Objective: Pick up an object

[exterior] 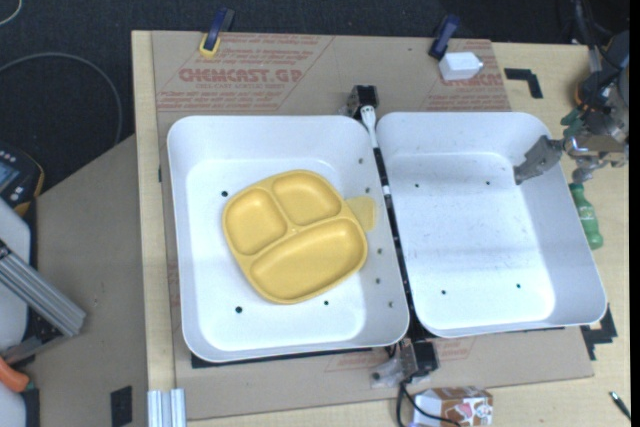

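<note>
I see the yellow divided plate (pixel 294 235) lying flat in the left bin (pixel 190 215). Right of that bin, my end effector (pixel 540 158) hangs over the right bin's (pixel 480 315) far corner; its grip I cannot tell. Beyond, the desk (pixel 300 75) board reads "CHEMCAST GP".

Bench (pixel 300 65) bearing two white bins (pixel 190 215)
</note>
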